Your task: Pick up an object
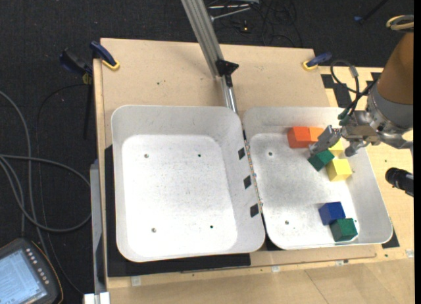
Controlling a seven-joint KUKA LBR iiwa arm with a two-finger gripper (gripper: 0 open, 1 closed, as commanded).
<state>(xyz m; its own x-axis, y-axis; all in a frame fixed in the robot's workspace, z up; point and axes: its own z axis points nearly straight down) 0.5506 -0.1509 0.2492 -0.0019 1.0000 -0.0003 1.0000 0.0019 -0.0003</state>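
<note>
Right bin (pixel 276 230) holds five blocks: two green, one orange, yellow, blue.

The grey arm (pixel 395 102) is reaching in from the right, its orange band (pixel 400 76) sitting above the wrist. The two-finger gripper (pixel 337 141) is hanging low, pointing left and downward, its metal fingers (pixel 327 138) angling toward the left.

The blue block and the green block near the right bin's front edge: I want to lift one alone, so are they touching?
Touching. The camera view shows the blue block against the green block, with no white floor between them.
</note>
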